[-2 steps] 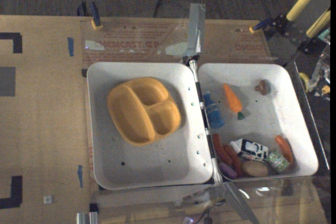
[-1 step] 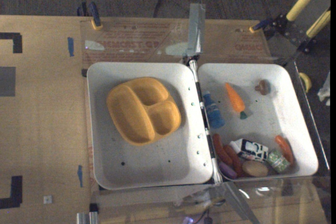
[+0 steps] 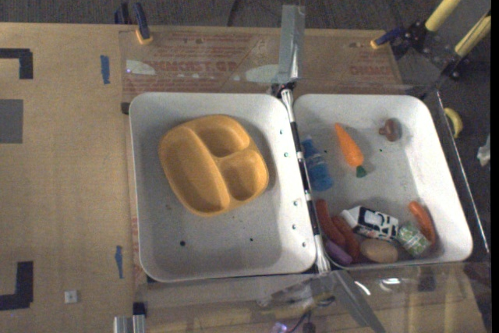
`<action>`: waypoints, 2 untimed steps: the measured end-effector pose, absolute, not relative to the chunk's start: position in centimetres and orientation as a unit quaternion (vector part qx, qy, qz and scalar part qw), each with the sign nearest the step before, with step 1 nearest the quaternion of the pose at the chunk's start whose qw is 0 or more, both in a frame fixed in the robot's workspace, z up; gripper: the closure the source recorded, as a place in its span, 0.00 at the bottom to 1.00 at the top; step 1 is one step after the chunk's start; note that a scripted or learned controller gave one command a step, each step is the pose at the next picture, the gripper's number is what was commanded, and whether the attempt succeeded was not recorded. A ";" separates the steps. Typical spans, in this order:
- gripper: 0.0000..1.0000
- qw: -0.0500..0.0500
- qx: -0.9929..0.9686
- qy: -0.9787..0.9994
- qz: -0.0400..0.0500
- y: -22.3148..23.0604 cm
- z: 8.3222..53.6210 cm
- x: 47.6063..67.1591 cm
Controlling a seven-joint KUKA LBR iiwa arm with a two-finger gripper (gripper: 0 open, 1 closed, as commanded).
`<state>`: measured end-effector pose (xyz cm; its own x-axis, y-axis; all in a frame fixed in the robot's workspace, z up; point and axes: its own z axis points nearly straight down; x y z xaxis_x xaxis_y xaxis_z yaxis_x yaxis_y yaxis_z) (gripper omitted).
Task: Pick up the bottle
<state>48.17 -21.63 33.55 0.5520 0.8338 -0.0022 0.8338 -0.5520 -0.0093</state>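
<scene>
bottle (image 3: 316,165) is lying untouched against the left wall of the right bin (image 3: 437,168), so nothing is done yet; going rightward we are passing the carrot (image 3: 348,146), and we cannot tell the gripper's state

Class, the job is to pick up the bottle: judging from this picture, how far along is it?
Nothing looks done yet. The blue bottle lies flat in the right bin, against its left wall, beside the carrot. Nothing is in hand. All is left: reach the bottle, grip it and lift it out.
</scene>
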 end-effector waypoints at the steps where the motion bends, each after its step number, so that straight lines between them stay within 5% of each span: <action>1: 1.00 0.003 -0.874 -0.485 0.003 -20.5 31.2 47.9; 2: 1.00 0.001 -0.860 -0.511 0.002 -21.6 34.4 48.0</action>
<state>48.02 -21.58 34.39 0.4781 0.8783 -0.0021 0.8783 -0.4781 -0.0037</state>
